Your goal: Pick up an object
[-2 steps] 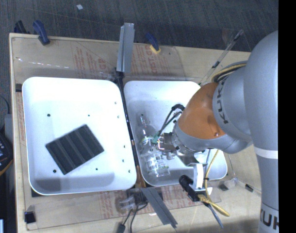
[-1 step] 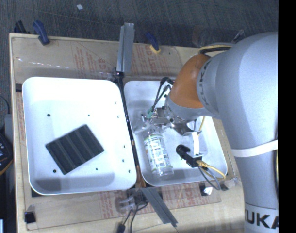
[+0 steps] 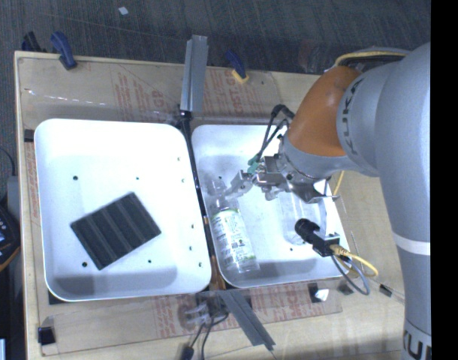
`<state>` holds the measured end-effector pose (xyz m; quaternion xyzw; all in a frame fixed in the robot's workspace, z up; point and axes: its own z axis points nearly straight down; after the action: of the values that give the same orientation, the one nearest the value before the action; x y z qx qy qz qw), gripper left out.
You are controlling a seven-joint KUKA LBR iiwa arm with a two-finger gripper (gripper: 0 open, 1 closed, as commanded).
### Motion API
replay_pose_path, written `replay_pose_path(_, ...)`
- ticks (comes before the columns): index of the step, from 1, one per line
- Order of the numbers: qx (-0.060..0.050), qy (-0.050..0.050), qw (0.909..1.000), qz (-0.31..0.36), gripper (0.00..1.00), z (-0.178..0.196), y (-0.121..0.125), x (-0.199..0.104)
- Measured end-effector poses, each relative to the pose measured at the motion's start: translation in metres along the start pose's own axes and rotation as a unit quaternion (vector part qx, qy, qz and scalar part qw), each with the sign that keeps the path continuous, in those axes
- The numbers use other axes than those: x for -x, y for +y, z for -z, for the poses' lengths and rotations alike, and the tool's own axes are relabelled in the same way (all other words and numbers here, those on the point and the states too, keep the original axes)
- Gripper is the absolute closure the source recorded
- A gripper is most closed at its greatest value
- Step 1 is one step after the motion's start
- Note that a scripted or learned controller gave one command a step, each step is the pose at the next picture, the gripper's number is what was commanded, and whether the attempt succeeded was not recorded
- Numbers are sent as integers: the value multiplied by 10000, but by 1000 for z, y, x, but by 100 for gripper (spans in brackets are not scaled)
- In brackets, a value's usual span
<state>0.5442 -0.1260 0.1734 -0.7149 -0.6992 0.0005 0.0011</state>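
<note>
Hovering the gripper (image 3: 248,177) low in the right bin (image 3: 214,137), we sit just beside the cap end of a clear plastic bottle (image 3: 233,238) lying on its side along the bin's left wall. We can't tell the gripper's state from this angle, and nothing shows held. We judge the bottle light, thin-walled and slick: it'll roll and may dent under squeeze. Best hold looks like across the labelled mid-body, square to its long axis, not the neck. The dark ribbed slab (image 3: 115,229) in the left bin (image 3: 41,137) lies flat, harder to pinch.
</note>
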Motion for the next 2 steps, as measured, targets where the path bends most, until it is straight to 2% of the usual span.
replay_pose_path(1, 44, -87, 9935, 1135, 0, -79, 16, -11)
replay_pose_path(2, 20, -24, 9922, 1245, 0, -80, 80, -9)
